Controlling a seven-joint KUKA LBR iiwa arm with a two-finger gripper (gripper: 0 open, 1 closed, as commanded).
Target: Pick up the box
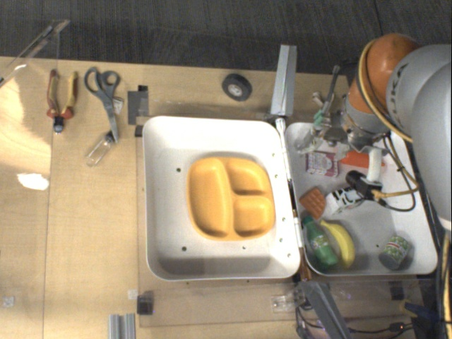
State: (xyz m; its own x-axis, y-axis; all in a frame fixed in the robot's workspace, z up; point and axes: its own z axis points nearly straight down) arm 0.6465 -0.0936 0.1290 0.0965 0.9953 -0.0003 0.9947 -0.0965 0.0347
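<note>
While the gripper [332, 122] hovers at the right bin's [417, 267] far left corner, finger state unclear, the small pink-and-white box [320, 163] lies just nearside; approach underway, next lowering squarely over it.

Lab bench [85, 246]: scissors [106, 97], pliers [61, 97].

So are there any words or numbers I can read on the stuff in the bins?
No text here is readable.
Box: pinkish printing, too blurred to read.
Green bottle: label too small to read.
Small green can: label too blurred to read.
Yellow tray, banana: no writing visible.
</note>
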